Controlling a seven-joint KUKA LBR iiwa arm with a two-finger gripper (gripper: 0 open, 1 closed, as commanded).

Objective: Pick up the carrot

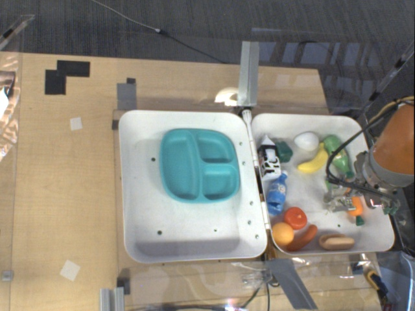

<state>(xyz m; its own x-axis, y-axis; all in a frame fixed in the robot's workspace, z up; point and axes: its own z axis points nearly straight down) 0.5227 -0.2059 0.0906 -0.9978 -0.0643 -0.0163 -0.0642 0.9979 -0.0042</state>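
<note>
The carrot (356, 210) shows as a small orange piece at the right side of the right bin (379, 241), partly covered by the gripper. My gripper (345, 199) hangs directly over it, at the end of the grey arm with its orange band (395, 149), which comes in from the right. Cables and metal parts hide most of the carrot, and I cannot make out whether it is gripped.
The right bin also holds a yellow banana (312, 161), a white egg (306, 140), green items (334, 146), a blue bottle (277, 194), a red tomato (296, 218), an orange (282, 232), a sausage (303, 237) and a bun (336, 241). A teal divided plate (198, 165) lies in the left bin (139, 193).
</note>
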